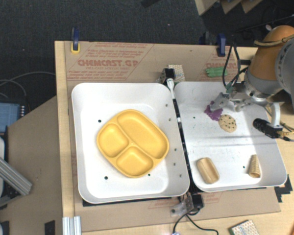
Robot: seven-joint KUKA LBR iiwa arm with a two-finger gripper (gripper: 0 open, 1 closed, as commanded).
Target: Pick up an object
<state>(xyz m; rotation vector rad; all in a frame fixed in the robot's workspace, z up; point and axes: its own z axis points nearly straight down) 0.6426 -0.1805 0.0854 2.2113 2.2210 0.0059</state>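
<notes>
Currently the gripper is seen low in the right bin, finger spread indiscernible, with a purple object just below-left and a cookie beside.

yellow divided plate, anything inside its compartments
The yellow divided plate sits in the left bin, and all three compartments look bare. Whatever lies under the plate is covered.

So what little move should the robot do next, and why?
Probably lower the tool a little onto the purple piece. It sits right beside that piece in the right bin, closer than the cookie, and I can't see anything held yet.
</notes>
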